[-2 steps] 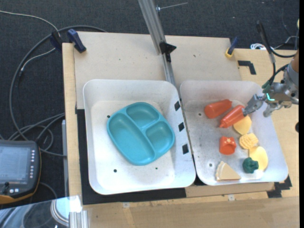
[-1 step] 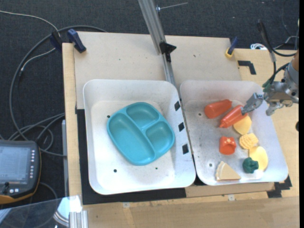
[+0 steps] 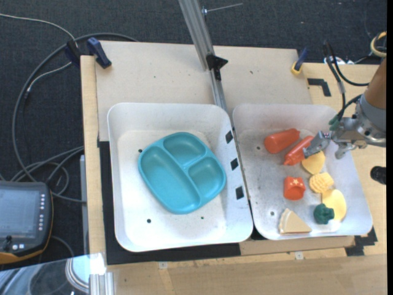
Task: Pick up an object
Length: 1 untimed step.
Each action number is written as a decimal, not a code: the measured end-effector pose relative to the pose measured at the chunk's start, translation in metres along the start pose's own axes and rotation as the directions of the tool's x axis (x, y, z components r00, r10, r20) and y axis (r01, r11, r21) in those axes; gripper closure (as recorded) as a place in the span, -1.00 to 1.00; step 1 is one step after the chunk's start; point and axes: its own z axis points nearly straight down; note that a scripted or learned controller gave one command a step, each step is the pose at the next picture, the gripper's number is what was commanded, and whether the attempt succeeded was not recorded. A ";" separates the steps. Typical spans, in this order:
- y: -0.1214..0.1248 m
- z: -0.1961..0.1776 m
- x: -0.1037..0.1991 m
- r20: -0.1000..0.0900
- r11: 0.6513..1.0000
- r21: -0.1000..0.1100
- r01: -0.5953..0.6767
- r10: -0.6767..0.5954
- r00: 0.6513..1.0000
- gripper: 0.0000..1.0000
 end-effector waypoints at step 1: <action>-0.006 0.049 -0.005 0.000 1.000 0.000 -0.001 0.001 1.000 -1.00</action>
